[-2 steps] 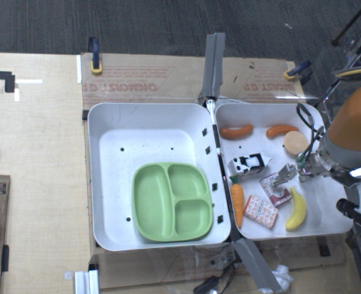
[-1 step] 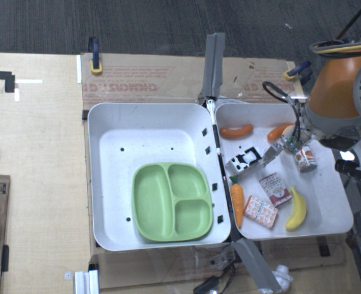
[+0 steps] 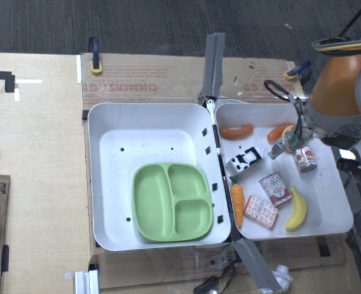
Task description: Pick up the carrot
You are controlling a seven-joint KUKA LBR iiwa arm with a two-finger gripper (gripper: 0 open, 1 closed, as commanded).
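Carrot against the divider, arm parked far side

Fig.: Carrot lies lengthwise in the right bin, pressed to its left wall next to the divider w/ the left bin; green top points away from the bench's front edge. Likely hard to reach: wall leaves room for a finger on one side only. Gripper hangs over the bin's back-right part, near the orange piece and small can, well apart from the carrot; whether the claw is apart or together cannot be told. Banana, two snack packets, sausage, black-white carton crowd the floor btw. arm and target. Green plate sits in left bin, unrelated. Approach judged not yet begun.
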